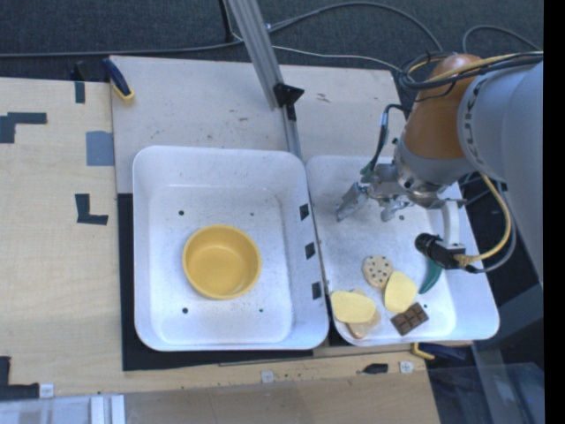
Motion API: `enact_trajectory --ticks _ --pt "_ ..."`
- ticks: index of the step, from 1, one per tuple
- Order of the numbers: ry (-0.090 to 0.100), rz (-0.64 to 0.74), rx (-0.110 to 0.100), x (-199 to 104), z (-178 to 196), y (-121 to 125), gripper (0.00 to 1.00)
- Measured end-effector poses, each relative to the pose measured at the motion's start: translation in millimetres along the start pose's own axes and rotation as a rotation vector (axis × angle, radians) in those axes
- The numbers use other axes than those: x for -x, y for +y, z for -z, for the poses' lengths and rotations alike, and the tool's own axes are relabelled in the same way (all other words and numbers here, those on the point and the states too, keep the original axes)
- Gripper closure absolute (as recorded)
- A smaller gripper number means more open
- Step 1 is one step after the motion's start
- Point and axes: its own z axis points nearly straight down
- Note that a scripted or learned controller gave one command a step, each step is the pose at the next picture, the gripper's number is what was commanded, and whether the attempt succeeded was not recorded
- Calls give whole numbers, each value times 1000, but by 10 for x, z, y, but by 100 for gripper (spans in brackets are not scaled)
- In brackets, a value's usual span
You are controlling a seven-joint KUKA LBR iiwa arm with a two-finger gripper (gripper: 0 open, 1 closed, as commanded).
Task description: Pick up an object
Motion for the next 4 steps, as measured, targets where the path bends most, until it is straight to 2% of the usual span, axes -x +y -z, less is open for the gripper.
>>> enact_trajectory --ticks 1,2,3,4 --pt "0 1 2 -3 117 5 100" --pt "0 0 6 -11 732 18 100" --pt "0 0 3 -13 702 18 100" --pt "1 3 2 -545 623 -115 100"
